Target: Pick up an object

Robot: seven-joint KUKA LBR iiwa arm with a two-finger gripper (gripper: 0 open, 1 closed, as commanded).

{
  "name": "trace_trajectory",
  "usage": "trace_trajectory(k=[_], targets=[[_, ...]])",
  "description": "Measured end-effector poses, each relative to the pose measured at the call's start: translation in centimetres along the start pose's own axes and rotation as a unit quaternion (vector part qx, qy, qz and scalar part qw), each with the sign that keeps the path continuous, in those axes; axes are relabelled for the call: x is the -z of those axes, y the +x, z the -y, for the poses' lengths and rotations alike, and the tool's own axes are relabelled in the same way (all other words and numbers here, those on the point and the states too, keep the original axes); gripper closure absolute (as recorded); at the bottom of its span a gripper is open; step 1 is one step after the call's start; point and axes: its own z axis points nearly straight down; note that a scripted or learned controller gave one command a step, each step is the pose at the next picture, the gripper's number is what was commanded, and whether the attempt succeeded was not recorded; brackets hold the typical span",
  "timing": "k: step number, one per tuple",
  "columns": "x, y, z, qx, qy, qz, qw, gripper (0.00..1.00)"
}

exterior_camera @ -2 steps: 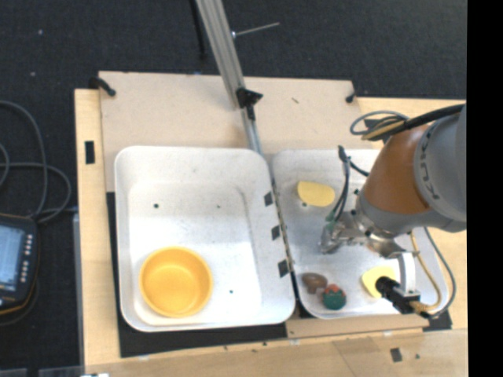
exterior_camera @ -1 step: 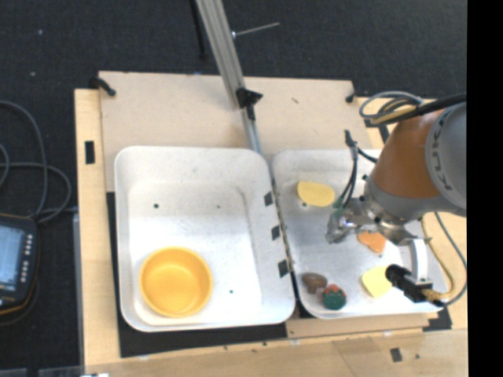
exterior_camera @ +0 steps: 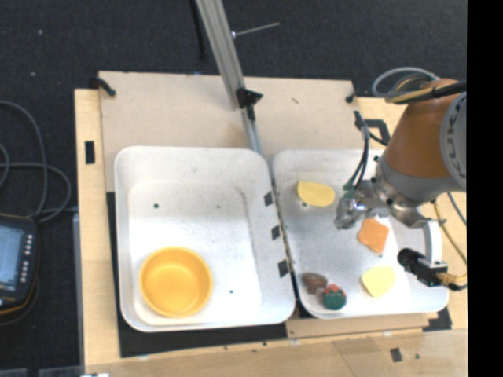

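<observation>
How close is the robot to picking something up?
Done: the tool has reached into the right bin, next to the orange piece. In hand: nothing visibly held. Left: grab and lift a piece. The yellow bowl sits in the left bin.

Even, soft overhead light, faint shadows, white bins (exterior_camera: 196, 163) bright without glare, slightly soft focus throughout.

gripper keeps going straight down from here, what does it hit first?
Most likely the bare floor of the right bin, between the yellow piece and the orange piece. The gripper hangs near the orange piece; depth is unclear, so it might clip it.
</observation>
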Motion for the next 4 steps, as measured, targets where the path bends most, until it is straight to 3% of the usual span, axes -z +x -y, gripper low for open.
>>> trace_trajectory(k=[1,4], targets=[[5.1,-0.1,-0.2,0.000,-0.001,0.000,1.0000,1.00],[5.8,13.7,-0.6,0.002,0.003,-0.001,1.0000,1.00]])
